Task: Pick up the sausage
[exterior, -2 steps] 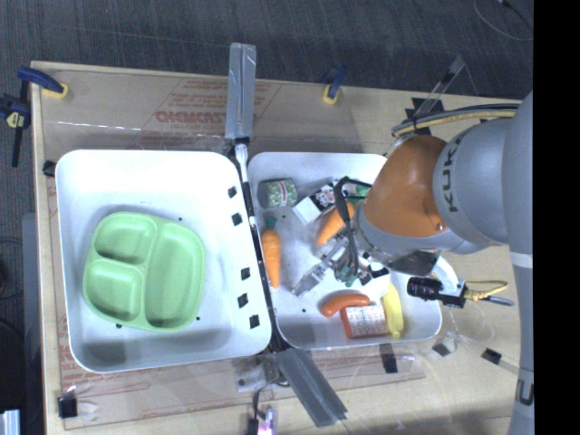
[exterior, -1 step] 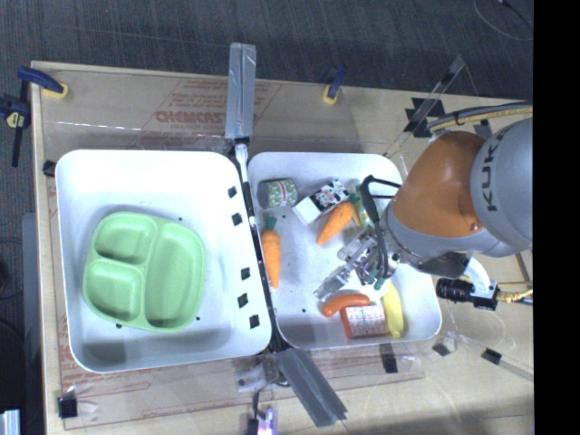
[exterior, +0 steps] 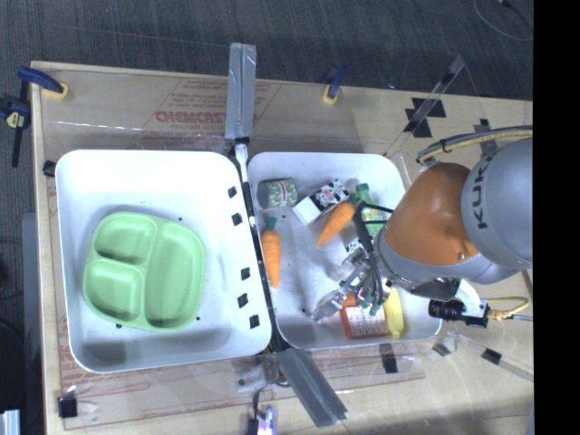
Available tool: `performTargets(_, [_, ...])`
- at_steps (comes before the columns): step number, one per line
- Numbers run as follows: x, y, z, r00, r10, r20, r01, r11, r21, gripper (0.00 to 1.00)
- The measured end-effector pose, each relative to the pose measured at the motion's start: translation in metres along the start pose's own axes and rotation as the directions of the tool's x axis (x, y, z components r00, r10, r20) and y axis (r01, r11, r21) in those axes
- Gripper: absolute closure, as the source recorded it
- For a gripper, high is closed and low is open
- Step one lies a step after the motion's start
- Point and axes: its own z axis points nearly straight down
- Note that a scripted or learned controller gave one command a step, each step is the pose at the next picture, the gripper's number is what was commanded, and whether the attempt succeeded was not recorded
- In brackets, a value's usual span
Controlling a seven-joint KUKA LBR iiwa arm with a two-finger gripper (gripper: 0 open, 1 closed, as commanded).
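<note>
Two white bins are seen on the worktop (exterior: 136, 98), and the right bin (exterior: 391, 172) is crowded. The sausage (exterior: 270, 257) is taken to be the orange-brown stick lying lengthwise against that bin's left wall, though it could be a second carrot. It is judged light, stiff and smooth, so a hold across its middle is favoured. The wall beside it leaves little room on that side. The claw (exterior: 352, 284) is lowered mid-bin, well apart from the sausage; whether it is released or clenched cannot be told. A carrot (exterior: 333, 222), a green can (exterior: 278, 192), a red bottle (exterior: 362, 323) and a yellow piece (exterior: 394, 312) are scattered nearby. A green tray (exterior: 145, 270) sits in the left bin (exterior: 72, 170).
</note>
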Motion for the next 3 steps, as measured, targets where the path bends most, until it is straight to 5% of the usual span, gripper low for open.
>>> performTargets(1, [-0.001, 0.001, -0.010, 1.000, -0.005, 0.001, 0.005, 1.000, -0.001, 1.00])
performTargets(2, [0.008, 0.042, -0.001, 0.782, -0.624, 0.002, 0.624, 0.782, 0.000, 1.00])
performTargets(3, [0.001, 0.001, -0.009, 0.815, -0.579, 0.000, 0.579, 0.815, 0.001, 1.00])
